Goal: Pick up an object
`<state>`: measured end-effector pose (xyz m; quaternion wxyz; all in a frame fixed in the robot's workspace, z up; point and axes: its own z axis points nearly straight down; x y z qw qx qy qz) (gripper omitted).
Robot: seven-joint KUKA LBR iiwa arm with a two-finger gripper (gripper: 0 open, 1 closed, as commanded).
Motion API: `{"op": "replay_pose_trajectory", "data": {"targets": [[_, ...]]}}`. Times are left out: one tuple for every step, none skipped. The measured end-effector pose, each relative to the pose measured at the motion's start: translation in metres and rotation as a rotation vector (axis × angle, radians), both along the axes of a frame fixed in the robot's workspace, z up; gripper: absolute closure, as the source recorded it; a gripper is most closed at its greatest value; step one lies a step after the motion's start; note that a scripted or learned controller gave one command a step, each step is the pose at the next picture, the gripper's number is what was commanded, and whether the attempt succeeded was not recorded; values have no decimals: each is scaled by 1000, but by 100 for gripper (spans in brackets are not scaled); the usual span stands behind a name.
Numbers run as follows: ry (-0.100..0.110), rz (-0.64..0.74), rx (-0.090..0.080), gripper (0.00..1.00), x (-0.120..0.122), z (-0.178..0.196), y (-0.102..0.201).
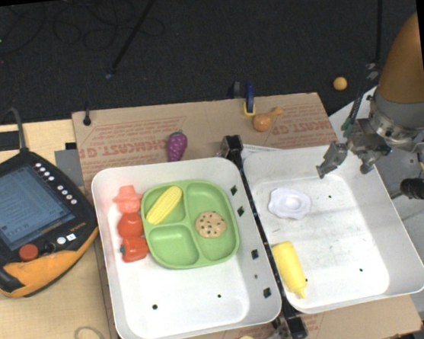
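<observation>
Hovering at the right of the frame over the right bin [407, 256], the gripper [352, 157] has its fingers spread with nothing between them. No pick is made yet: the white egg [289, 203] and yellow bottle [289, 268] lie untouched below.

Gripper [346, 157] open, fingers splayed, empty

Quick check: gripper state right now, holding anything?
Gripper: open, jaws spread and holding nothing, over the upper right of the right bin.
</observation>
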<state>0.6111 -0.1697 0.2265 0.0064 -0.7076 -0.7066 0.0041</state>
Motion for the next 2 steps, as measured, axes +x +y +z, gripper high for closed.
{"op": "replay_pose_trajectory", "data": {"targets": [[-14, 2, -3, 0, 2, 8, 0], [-8, 3, -2, 0, -4, -53, -2]]}}
